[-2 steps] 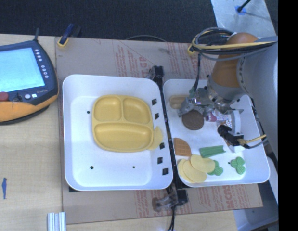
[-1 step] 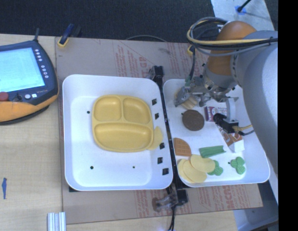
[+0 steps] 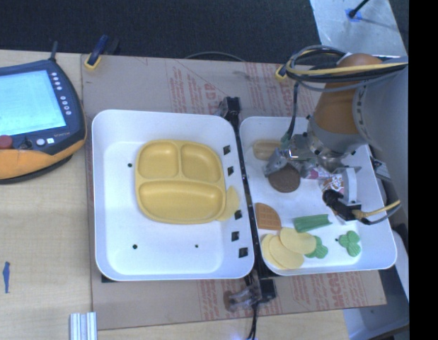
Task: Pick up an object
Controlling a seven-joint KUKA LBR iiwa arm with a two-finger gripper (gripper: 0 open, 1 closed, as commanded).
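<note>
- Arm [image 3: 346, 105] reaches in from the right, wrist pointing down over the upper part of the right bin [image 3: 378, 257].
- Gripper [image 3: 293, 158] sits low in that bin, just above a brown round piece [image 3: 284, 181]; cannot tell whether it touches it.
- Claw state: cannot tell, wrist hardware hides it.
- Other items in the right bin: tan piece [image 3: 264, 149], orange-brown slice [image 3: 267, 217], green stick [image 3: 312, 223], yellow slices [image 3: 289, 248].
- Left bin [image 3: 112, 190] holds 1 yellow divided tray [image 3: 180, 181].

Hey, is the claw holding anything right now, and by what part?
Cannot be told. The claw sits low over the brown round piece in the right bin, hiding any grip.
</note>
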